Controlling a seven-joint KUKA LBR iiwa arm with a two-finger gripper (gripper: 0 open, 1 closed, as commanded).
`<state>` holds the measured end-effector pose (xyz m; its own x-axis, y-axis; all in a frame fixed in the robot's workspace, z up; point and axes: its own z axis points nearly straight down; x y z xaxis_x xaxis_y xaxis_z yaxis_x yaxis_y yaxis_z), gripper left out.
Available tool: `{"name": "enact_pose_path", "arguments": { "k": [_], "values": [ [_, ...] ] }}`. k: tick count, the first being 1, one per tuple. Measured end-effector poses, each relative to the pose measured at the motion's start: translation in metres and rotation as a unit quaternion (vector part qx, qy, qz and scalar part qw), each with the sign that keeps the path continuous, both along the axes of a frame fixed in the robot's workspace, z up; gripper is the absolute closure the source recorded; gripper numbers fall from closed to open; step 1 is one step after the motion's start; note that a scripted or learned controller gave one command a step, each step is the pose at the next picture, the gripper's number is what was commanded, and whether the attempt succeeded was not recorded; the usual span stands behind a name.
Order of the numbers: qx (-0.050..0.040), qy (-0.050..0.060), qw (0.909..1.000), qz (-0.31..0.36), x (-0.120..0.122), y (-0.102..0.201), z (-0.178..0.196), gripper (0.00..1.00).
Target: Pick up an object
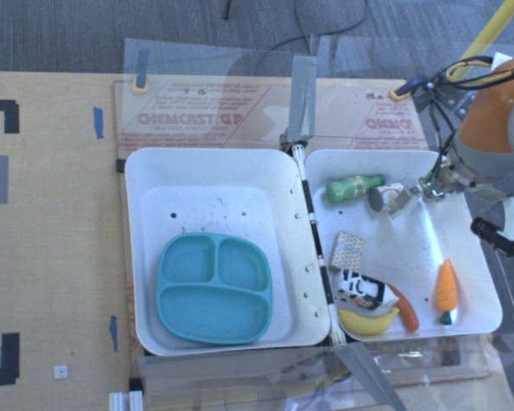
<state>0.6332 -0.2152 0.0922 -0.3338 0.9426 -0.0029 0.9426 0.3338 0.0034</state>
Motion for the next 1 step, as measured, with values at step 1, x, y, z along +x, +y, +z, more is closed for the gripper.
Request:
{"name": "enact_pose_path", "arguments": {
  "k": [1],
  "values": [
    [-0.0011, -0.001, 0.9971, 0.075, -0.0148, -0.0062, 0.0538, 0.00]
  ]
}}
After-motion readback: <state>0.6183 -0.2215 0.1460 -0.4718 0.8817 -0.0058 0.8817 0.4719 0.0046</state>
